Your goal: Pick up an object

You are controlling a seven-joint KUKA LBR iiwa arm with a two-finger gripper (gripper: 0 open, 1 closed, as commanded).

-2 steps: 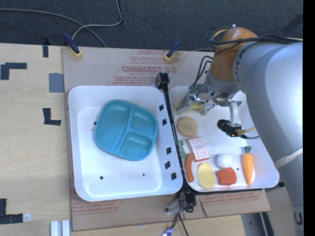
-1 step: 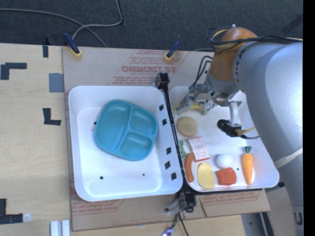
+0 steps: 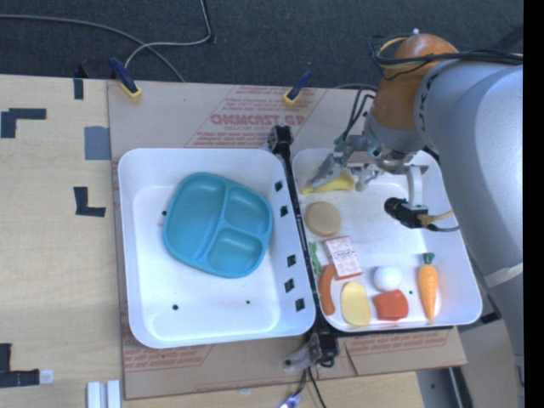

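My gripper (image 3: pixel 347 177) is low over the far end of the right bin (image 3: pixel 450 253), with its two grey fingers (image 3: pixel 325 175) spread apart. A small yellow piece (image 3: pixel 340 184) lies on the bin floor between and just under them, and I cannot tell whether they touch it. Just in front of it sits a round tan biscuit (image 3: pixel 323 218). Nearer still are a pink and white carton (image 3: pixel 343 257), a white egg (image 3: pixel 388 277), a carrot (image 3: pixel 428 289), a red block (image 3: pixel 391 304), a pale yellow piece (image 3: pixel 355 303) and an orange sausage shape (image 3: pixel 326 287).
The left bin (image 3: pixel 144 253) holds a blue divided plate (image 3: pixel 218 224). A black clip strip (image 3: pixel 293 228) runs along the shared wall between the bins. The grey arm (image 3: pixel 484 143) crosses the right bin's far right side, with a black cable fitting (image 3: pixel 406 212) hanging below it.
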